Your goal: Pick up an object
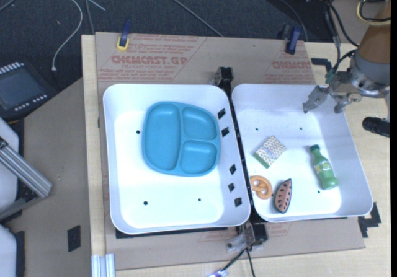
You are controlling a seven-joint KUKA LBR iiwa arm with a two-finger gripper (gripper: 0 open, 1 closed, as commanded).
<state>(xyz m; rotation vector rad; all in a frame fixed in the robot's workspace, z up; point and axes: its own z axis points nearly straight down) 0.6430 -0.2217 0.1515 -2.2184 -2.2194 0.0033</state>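
Cardboard covers the bench under 2 white bins, with loose cables on the dark floor behind. At the right bin's [347,145] far corner the gripper [327,100] hangs with its 2 fingers spread apart and nothing between them. Nearest it, below, a green bottle [322,167] lies on its side near the bin's right wall; a patterned sachet [270,150] sits mid-bin, with a pretzel [260,186] and watermelon slice [283,195] near the front. A blue divided plate [181,138] fills the left bin [124,207]. Best bet: descend centred over the bottle, fingers straddling its narrow width, clear of the wall.
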